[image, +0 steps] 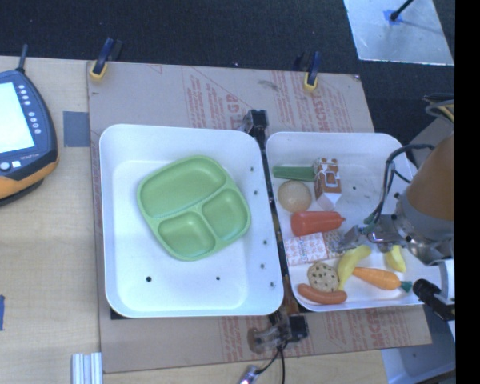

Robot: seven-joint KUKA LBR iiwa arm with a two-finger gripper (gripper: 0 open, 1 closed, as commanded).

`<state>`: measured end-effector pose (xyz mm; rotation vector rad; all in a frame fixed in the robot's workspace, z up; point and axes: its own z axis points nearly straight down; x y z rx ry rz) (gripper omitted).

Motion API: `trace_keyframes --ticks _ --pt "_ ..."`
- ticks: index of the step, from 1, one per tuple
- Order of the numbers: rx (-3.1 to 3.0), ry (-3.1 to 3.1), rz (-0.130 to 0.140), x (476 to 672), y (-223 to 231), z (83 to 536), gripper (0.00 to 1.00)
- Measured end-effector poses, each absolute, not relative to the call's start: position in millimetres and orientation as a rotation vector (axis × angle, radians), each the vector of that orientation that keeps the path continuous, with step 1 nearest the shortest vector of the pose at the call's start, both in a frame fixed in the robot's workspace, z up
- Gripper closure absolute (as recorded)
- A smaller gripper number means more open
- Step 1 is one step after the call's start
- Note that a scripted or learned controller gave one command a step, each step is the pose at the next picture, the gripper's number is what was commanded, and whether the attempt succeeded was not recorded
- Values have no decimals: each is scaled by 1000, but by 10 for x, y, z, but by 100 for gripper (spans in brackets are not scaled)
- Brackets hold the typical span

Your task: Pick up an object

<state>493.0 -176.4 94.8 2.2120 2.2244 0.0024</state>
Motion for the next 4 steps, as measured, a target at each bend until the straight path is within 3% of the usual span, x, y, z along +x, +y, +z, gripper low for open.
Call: trace_keyframes --ticks 2,3,4 --pt "2213 2225 2 6026 -1004 952 0" --pt "2220 2227 -5 6560 -976 919 0" --pt "2218 2234 -10 6553 -984 1019 100"
